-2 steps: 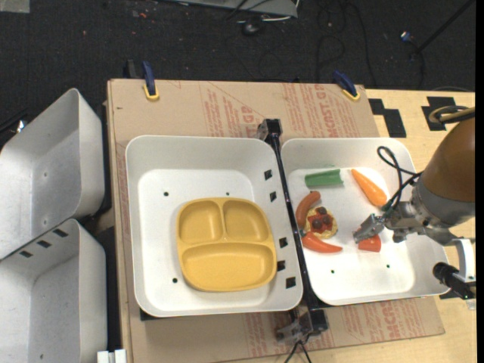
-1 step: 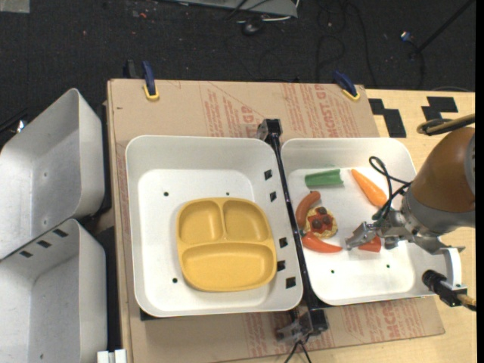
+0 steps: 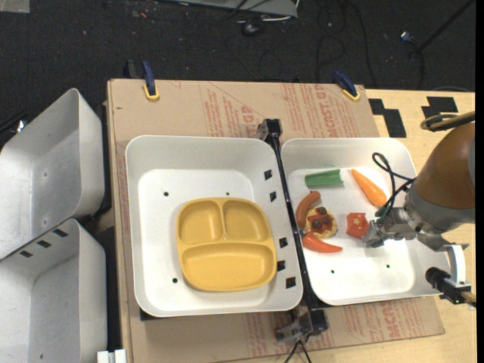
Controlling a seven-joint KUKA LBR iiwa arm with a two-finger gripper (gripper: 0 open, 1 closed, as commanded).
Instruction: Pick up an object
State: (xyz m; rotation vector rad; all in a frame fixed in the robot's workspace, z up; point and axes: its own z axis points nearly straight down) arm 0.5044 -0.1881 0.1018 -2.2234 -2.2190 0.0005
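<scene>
The right bin holds several toy foods: a green piece, an orange carrot, a brown sausage, a small round pizza-like piece, a red chili and a red cube-like piece. My gripper is low in this bin, just right of the red cube-like piece and below the carrot. The arm's orange and grey wrist rises behind it at the right edge.
The left bin holds a yellow divided plate. A black divider runs between the bins. Two spare white bins lie off the bench at the left. A dark cable loops over the right bin's far corner.
</scene>
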